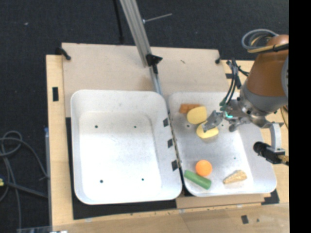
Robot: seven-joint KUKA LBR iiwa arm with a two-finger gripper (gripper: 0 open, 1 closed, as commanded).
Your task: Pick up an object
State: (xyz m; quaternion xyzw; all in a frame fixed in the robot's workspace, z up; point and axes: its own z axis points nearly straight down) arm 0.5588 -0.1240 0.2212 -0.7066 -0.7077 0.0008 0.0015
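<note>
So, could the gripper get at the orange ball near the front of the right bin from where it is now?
Probably yes. The orange ball lies uncovered, with bare bin floor between it and the gripper. The green cylinder sits close on its front-left, which might crowd a finger.

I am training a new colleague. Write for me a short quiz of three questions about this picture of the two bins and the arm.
1. True or false: all loose items lie in the right bin.
2. Which item lies nearest the gripper?
A. the green cylinder
B. the yellow piece
C. the orange ball
3. Fill the gap: the green cylinder lies by the bin's ____ corner, as the camera sees it.

Key
1. True. The left bin shows bare white floor.
2. B. The gripper sits right over it; whether it grips it cannot be told.
3. Lower left, just below the orange ball.
</note>
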